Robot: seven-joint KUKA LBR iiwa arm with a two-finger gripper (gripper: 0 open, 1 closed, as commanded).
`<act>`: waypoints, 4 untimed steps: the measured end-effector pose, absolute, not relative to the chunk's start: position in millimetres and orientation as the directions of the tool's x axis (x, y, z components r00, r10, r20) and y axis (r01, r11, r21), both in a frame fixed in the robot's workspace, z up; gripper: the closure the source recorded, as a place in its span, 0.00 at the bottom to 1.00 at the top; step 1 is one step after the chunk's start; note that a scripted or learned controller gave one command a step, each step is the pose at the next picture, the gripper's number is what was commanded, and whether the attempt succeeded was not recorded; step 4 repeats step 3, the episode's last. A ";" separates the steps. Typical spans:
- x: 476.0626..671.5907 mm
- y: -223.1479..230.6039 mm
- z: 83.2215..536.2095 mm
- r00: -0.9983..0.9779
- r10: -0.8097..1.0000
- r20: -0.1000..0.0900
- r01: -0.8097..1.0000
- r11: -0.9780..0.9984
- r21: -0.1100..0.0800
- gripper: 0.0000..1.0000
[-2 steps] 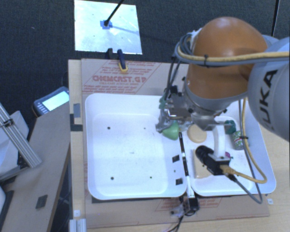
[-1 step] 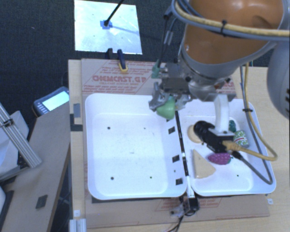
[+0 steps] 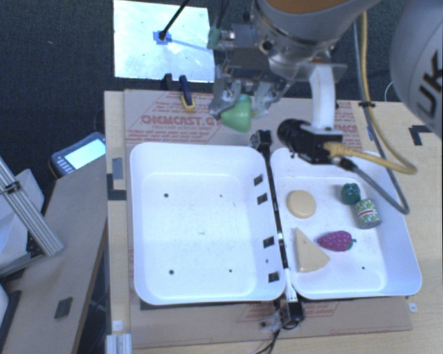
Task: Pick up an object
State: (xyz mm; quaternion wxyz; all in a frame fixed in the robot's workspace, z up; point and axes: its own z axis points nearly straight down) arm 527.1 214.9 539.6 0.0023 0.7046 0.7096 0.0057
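One green pear clamped in gripper above bench, five objects in right bin, two bins

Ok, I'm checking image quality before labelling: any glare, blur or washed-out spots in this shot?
In the camera view, the metal sheet beyond the bench glares almost white; the left bin is bright but its holes stay readable; the arm's orange band and grey casing near the lens look soft; the gripper with the green pear-shaped object between its fingers is slightly blurred.

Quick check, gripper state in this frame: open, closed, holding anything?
Gripper: closed on a green pear-shaped toy, lifted above the far edge of the left bin.
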 end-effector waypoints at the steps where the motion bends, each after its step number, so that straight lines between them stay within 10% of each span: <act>1: 525.4 212.9 535.0 -0.005 1.000 0.001 1.000 0.005 0.002 0.00; 2: 525.7 213.1 546.6 -0.010 1.000 0.002 1.000 0.010 0.005 1.00; 4: 525.9 213.3 557.6 -0.016 1.000 0.003 1.000 0.016 0.006 1.00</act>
